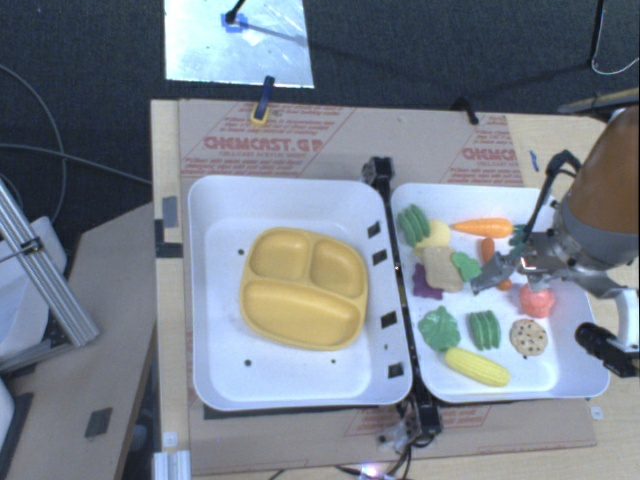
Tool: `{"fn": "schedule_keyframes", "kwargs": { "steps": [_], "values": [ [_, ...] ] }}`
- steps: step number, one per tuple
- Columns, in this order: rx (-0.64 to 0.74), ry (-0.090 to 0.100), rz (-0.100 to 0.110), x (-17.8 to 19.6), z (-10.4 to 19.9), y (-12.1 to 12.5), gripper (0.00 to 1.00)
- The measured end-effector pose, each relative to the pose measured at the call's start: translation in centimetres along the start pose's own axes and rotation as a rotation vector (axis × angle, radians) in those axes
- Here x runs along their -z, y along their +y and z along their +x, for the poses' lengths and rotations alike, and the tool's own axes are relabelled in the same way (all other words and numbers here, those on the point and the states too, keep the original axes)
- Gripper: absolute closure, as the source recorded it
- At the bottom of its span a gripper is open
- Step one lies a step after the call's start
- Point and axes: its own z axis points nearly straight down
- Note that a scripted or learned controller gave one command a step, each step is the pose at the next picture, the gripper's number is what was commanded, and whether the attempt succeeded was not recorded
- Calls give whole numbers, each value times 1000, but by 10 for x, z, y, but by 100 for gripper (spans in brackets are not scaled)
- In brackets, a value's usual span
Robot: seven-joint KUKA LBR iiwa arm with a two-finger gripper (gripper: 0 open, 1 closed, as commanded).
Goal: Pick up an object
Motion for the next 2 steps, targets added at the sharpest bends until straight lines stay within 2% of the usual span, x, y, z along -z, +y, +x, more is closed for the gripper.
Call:
{"fn": "schedule_keyframes", "kwargs": {
  "steps": [1, 2],
  "values": [
    [-5, 1, 9, -110, -24, -19, 0],
    [2, 1, 1, -143, 24, -16, 0]
  ]
}}
